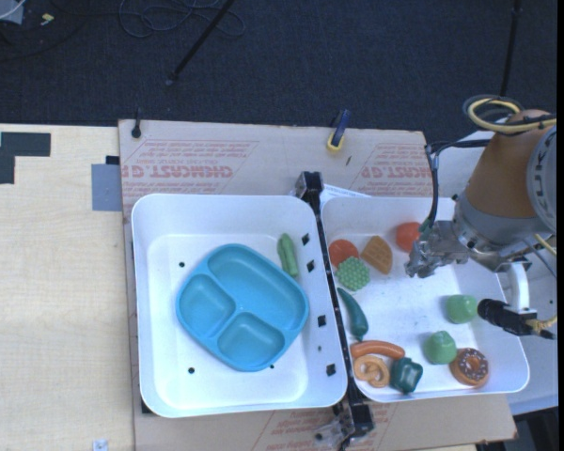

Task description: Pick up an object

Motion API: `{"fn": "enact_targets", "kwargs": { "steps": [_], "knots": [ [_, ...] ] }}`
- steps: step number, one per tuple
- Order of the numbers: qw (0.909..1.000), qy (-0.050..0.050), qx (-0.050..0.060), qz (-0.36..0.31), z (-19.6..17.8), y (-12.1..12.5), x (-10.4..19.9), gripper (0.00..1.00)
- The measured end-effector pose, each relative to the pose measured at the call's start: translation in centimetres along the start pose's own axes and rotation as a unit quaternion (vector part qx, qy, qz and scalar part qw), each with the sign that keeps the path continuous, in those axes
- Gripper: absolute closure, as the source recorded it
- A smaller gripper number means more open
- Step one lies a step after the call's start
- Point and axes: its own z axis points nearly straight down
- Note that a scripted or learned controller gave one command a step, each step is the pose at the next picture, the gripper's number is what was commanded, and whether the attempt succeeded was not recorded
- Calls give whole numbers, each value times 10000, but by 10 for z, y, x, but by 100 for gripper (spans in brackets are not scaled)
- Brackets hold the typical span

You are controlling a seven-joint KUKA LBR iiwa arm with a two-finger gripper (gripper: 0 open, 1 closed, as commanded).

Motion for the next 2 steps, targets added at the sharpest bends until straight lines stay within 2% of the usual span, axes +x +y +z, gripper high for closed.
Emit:
{"fn": "enact_targets", "kwargs": {
  "steps": [1,2],
  "knots": [
    [10000,-3,-14,1,-53,1,10,100],
    [10000,-2,-6,2,-84,2,9,100]
  ]
}}
